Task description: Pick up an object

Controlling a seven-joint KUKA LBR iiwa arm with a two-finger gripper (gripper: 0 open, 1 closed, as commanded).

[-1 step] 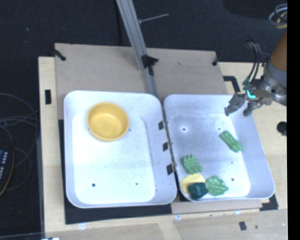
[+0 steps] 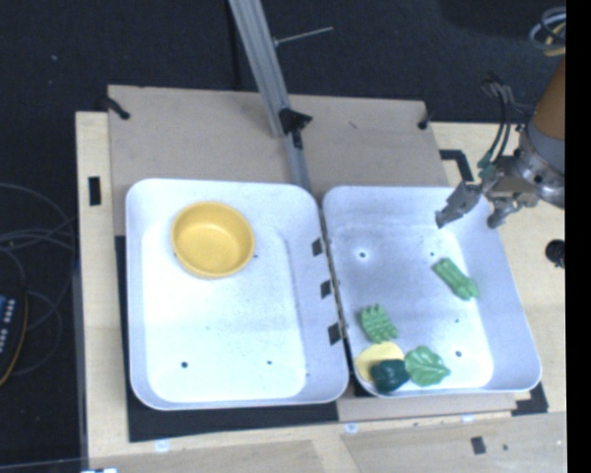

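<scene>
Green leafy piece [image 2: 455, 278] lies right of centre in the right bin [image 2: 394, 235], just below my fingers [image 2: 478, 208], spread apart and empty; descending off-line, I could nudge it aside.

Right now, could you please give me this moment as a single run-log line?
gripper: open, holding nothing, above right bin far edge | yellow bowl: left bin | green toys: right bin, untouched

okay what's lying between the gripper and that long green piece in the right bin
Nothing: the camera view shows bare white bin floor between the open gripper and the long green piece.
</scene>
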